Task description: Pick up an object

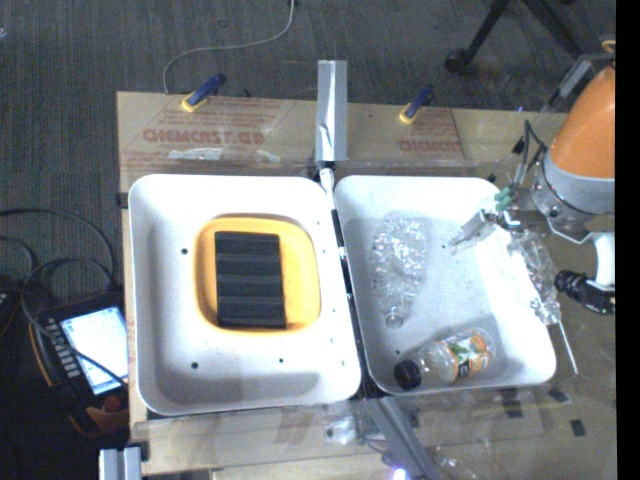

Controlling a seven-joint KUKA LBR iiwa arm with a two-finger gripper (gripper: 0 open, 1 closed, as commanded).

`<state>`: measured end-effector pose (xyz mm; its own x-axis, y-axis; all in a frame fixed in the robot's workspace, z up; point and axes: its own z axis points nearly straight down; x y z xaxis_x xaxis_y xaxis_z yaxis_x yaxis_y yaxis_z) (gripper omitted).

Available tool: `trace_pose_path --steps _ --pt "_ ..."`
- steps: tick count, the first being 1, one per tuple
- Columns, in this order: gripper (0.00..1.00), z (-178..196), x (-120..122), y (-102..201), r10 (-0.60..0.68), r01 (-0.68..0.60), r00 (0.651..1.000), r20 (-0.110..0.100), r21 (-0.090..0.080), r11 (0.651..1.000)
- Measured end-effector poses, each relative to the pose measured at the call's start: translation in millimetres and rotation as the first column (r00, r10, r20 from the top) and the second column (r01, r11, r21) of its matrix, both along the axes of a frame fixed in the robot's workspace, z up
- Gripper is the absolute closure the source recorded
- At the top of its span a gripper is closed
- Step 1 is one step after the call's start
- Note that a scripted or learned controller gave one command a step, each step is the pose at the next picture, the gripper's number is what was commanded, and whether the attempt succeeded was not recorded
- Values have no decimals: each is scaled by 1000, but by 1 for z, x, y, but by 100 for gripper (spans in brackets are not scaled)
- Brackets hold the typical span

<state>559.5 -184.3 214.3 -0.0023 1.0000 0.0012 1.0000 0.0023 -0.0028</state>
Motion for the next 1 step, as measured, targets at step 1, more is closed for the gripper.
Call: trace_pose_path --steps 1 --pt "0 -49 -76 -20 -137 137 991 -1 -1 991"
